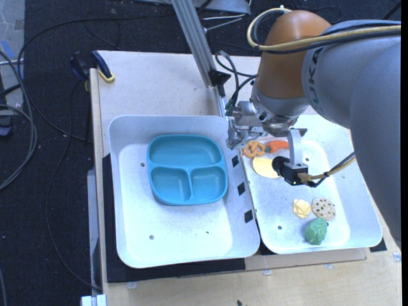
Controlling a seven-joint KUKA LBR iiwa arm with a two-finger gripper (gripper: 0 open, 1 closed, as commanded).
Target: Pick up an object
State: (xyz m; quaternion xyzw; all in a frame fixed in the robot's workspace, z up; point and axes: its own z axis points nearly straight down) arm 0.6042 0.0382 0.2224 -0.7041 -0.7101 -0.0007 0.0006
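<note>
My gripper (237, 136) hangs low at the upper left corner of the right bin (354, 229), close to the wall between the two bins. Just to its right lie an orange-brown pretzel (254, 149) and an orange carrot-like piece (278, 146). A flat yellow disc (262, 167) lies below the pretzel. Further toward the front of this bin are a small yellow lump (301, 208), a chocolate-chip cookie (324, 208) and a green broccoli-like piece (315, 231). I see nothing held in the gripper.
The left bin (131, 238) holds a blue divided plate (187, 169). A slanted metal pole (194, 34) rises behind the bins. The grey arm covers the right bin's back right part.
</note>
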